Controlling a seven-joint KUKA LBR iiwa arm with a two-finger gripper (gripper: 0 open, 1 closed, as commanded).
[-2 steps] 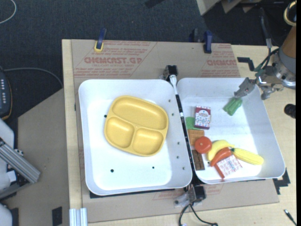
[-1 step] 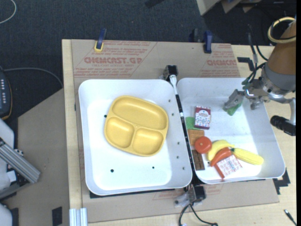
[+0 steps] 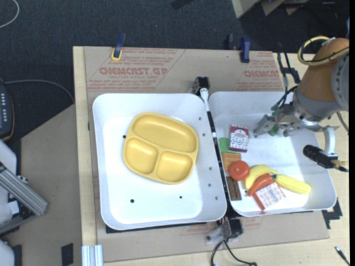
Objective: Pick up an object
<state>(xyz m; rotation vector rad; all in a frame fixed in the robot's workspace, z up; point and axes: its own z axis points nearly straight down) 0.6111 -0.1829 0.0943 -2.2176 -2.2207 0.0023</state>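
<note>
Camera view: the gripper (image 3: 270, 125) is seen at one o'clock in the right bin (image 3: 327, 195), fingers spread, nothing between them. At seven o'clock from it a small box (image 3: 239, 138) lies flat; a tomato (image 3: 239, 170) and banana (image 3: 280, 180) are heaped further down. The box is judged light, stiff and best pinched across its narrow sides. The tomato is likely slippery.
</note>
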